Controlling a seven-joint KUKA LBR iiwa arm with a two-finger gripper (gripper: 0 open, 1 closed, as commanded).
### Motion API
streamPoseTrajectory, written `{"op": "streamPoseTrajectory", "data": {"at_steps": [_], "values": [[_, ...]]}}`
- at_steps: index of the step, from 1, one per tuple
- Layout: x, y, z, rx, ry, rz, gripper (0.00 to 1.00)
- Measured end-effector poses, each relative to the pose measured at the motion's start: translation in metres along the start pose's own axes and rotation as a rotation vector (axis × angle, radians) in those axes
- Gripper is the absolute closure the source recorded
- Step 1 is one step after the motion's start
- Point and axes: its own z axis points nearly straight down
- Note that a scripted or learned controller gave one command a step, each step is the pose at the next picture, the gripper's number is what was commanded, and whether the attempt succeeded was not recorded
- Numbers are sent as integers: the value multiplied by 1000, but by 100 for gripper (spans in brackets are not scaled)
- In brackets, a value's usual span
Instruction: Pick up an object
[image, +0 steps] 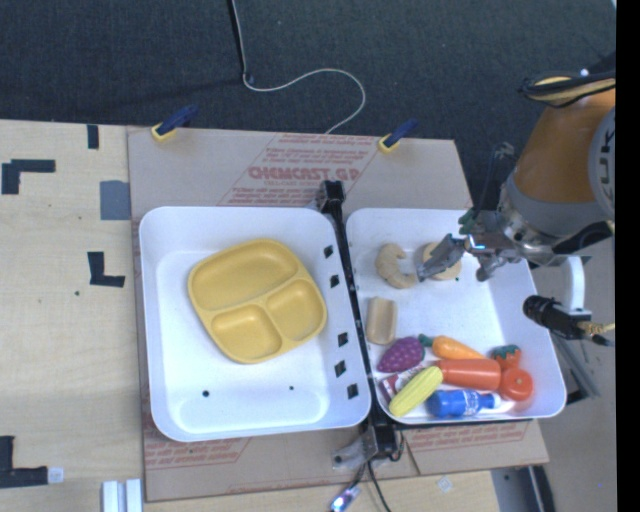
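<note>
Holding a yellow divided plate (257, 300) near its middle, the left bin (170, 400) sits touching the right bin (520, 290) along a black divider. The right bin carries a tan croissant-like piece (396, 266) at its upper left, a beige block (381, 321) below it, and along its near edge a purple grape bunch (401, 353), a corn cob (415, 390), a carrot (457, 349), an orange-red piece (480, 374), a tomato (516, 384) and a blue-and-white tube (460, 403). Low over that bin's upper middle, the gripper (450, 258) hangs with a tan object (446, 256) at its tip, but whether it is gripped I cannot tell.
</note>
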Motion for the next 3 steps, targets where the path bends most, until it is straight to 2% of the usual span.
{"op": "streamPoseTrajectory", "data": {"at_steps": [1,2,3], "values": [[28,-22,-221,-21,-3,-3,0],[27,-22,-221,-2,-2,-1,100],[-18,-61,-186,3,-1,6,100]]}}
